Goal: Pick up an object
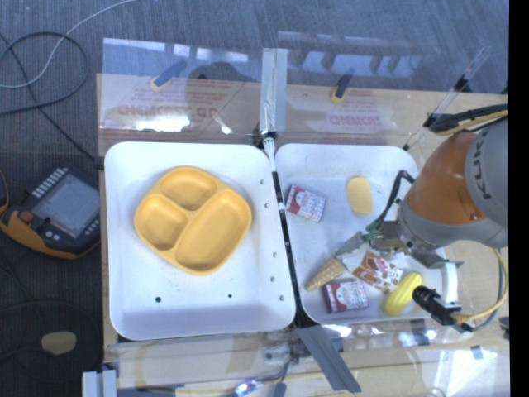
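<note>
One fixed camera looks down at a slant on both bins (116,246) — the arm (463,193) enters from the right.

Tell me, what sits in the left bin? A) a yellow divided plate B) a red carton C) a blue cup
A: the yellow divided plate lies alone in the left bin, its three compartments facing up.

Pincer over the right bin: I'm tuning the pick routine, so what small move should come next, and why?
Probably a short descent. The pincer hovers with nothing visibly between its fingers, beside the orange-and-white packet and the cone-shaped piece; lowering onto the packet seems the nearest chance.
</note>
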Robot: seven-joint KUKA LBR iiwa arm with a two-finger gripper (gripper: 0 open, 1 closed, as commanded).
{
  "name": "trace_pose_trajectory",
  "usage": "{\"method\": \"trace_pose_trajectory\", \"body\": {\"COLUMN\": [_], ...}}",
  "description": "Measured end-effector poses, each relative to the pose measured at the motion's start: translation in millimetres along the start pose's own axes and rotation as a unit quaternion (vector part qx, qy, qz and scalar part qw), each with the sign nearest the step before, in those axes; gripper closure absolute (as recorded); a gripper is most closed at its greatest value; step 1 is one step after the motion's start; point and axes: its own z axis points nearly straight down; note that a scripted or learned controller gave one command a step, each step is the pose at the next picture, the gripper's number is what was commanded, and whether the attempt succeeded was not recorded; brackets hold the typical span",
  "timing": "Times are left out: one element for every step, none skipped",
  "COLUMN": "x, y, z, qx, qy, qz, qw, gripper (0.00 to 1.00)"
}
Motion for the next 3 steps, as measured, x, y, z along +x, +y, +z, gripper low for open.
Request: {"method": "trace_pose_trajectory", "body": {"x": [-7.9,-10.0,-21.6], "y": [-15.6,3.9,-23.9], "z": [-0.6,-156.6,-46.5], "qx": [-0.002,0.009,0.011], "qy": [-0.001,0.001,0.003], "qz": [-0.039,-0.059,-0.152], "qw": [0.9992,0.9982,0.9883], "gripper": [0.00,0.00,0.00]}}
